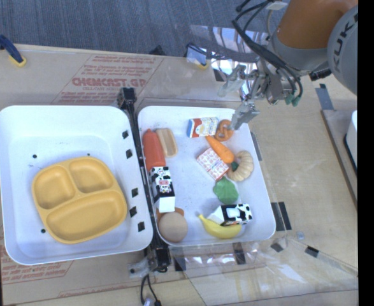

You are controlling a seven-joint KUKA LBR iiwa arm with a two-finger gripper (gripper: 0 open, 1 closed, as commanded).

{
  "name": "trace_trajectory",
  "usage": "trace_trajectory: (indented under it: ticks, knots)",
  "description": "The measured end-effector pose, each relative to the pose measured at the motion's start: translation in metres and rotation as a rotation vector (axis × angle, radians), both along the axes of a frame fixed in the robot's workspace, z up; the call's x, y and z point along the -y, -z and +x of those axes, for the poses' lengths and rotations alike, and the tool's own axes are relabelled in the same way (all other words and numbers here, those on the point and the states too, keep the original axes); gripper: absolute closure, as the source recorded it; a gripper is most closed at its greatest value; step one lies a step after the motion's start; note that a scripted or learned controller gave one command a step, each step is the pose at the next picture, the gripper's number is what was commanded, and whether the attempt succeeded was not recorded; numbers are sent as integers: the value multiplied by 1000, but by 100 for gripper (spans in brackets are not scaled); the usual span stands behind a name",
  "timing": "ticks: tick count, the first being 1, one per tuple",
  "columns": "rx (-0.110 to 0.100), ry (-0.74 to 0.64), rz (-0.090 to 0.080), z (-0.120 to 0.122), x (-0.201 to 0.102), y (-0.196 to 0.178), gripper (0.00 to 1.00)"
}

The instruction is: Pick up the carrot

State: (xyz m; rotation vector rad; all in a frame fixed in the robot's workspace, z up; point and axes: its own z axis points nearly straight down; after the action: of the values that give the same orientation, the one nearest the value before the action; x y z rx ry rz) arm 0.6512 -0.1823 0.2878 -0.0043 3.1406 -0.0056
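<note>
While descending over the right bin (263,199), align gripper (243,116) so fingers straddle the carrot (219,148) across its width, not along it. Cannot tell whether fingers are spread or closed. Carrot in upper middle of that bin, between pretzel (223,130) and patterned red carton (211,164), close to both. Long axis diagonal: thick end upper left, tapering toward lower right near the croissant (244,165). Approach from above, clear of neighbours.

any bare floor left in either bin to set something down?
Left bin: bare floor behind and around the yellow tray. Right bin: a small patch mid-floor between milk carton and broccoli. Crowded around the carrot, under the gripper.
</note>
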Motion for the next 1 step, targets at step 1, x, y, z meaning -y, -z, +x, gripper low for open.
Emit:
trace_trajectory:
  ticks: [1]
  knots:
    - [-11, -253, 8, 4, 25, 181, 0]
